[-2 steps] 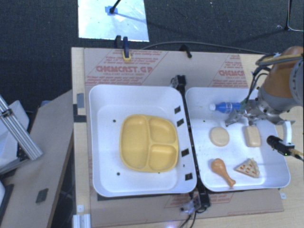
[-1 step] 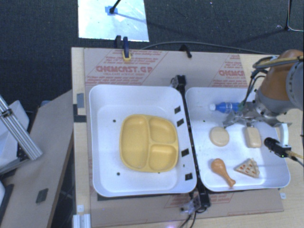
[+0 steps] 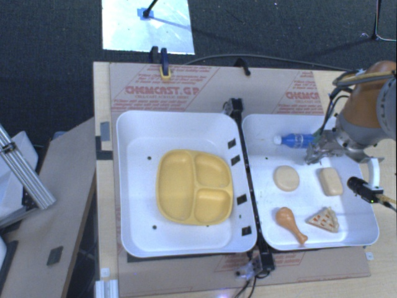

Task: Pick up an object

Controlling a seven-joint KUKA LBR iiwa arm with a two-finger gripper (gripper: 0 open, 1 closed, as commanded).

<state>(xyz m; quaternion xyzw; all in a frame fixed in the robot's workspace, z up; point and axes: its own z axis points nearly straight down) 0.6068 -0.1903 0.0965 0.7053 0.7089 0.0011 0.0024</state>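
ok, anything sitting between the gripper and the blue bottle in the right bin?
Nothing visible. The gripper hangs at the right end of the small blue plastic bottle, bare white bin floor around them. The round cream biscuit and pale bread block lie nearer the camera, apart.

Arm (image 3: 372, 98) entering from the right edge of the view, seen from above at a slant. An orange band encircles the segment above the wrist, with grey housing beside and below it. Dark cables loop along the arm's left flank, running from the upper segment toward the wrist. The wrist is angled downward and toward the left. The claw (image 3: 314, 154) extends from the wrist at its lower left, pointing down, its metallic tip small and partly lost among the cabling. The set of its tip cannot be resolved at this scale. The upper links lie beyond the frame's right margin.
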